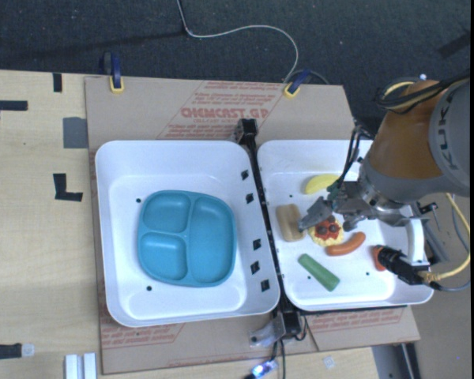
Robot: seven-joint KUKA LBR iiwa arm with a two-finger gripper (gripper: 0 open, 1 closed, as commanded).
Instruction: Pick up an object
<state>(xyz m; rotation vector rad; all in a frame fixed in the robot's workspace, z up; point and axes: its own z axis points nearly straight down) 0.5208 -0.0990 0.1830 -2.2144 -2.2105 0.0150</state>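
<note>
Cardboard sheet (221, 117), red "CHEMCAST GP" print

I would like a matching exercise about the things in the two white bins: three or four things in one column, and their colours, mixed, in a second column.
Things:
1. divided plate
2. banana
3. sausage
4. stick near the front of the right bin

Colours:
A. green
B. yellow
C. blue
D. reddish orange

Pairs: 1-C, 2-B, 3-D, 4-A
</note>
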